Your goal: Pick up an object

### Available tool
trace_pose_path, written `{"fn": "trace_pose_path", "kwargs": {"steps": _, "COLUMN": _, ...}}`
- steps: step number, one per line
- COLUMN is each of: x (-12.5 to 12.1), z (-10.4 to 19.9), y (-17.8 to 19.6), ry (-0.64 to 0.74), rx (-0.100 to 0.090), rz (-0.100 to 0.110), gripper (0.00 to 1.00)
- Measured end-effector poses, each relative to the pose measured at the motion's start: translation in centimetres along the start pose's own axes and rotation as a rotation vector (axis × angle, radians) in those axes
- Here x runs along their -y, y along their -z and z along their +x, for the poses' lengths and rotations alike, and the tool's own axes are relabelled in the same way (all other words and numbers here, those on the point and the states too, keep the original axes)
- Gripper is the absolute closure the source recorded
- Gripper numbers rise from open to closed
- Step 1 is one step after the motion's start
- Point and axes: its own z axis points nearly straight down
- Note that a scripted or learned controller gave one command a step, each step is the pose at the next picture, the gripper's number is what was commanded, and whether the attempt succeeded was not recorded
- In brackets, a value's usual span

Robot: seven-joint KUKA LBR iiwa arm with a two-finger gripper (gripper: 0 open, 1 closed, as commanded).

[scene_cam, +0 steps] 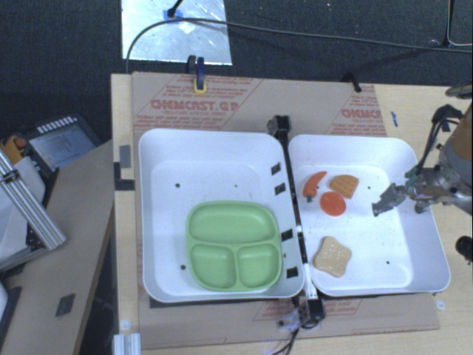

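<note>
Bare white floor of the right bin [384,272] lies below the gripper [386,200] (finger spread unreadable, nothing visibly held).

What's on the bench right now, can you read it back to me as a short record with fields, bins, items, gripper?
left bin: holds a green divided plate with three compartments
right bin: holds four small food items
items: red pepper, orange piece, red round slice, tan toast-like piece
item layout: pepper, orange piece and slice clustered near the bin divider; tan piece apart, nearer the front
gripper: over the right bin's right side, reaching from the right, nothing between its fingers
task state: no object picked up yet
</note>
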Motion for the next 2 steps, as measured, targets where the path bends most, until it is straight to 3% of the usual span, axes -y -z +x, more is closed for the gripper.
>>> {"fn": "trace_pose_path", "kwargs": {"steps": 1, "x": -0.2, "z": 0.0, "y": 0.4, "ry": 0.002, "rx": 0.002, "rz": -0.009, "gripper": 0.0}}
{"fn": "trace_pose_path", "kwargs": {"steps": 2, "x": 0.6, "z": 0.0, "y": -5.2, "ry": 0.001, "rx": 0.001, "rz": -0.006, "gripper": 0.0}}
